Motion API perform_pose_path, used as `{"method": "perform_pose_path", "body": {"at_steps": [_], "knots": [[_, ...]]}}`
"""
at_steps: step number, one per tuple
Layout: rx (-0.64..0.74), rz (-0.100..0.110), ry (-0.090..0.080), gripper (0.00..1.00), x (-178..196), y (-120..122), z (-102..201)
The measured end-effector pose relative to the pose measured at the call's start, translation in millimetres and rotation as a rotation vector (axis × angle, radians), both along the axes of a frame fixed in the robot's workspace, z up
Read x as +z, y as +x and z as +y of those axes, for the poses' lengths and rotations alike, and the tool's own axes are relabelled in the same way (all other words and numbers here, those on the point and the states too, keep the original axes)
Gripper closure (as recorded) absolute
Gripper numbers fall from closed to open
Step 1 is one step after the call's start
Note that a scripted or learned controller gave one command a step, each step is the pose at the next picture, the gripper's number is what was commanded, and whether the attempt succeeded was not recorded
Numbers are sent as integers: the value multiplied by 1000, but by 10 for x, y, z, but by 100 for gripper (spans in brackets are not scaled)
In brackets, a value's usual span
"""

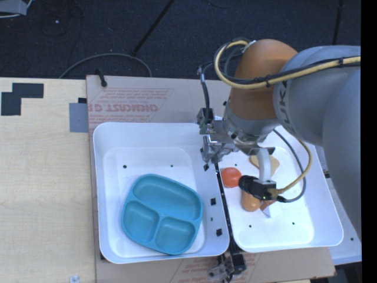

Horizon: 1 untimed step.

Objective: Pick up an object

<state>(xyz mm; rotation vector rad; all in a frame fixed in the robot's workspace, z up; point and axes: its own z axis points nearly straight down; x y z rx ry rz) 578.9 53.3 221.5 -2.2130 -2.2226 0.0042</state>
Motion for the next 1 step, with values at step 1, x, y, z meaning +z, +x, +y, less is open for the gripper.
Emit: {"method": "perform_pose_path", "body": {"at_steps": [1], "knots": [[1,1,0,100,-23,-206,569]]}}
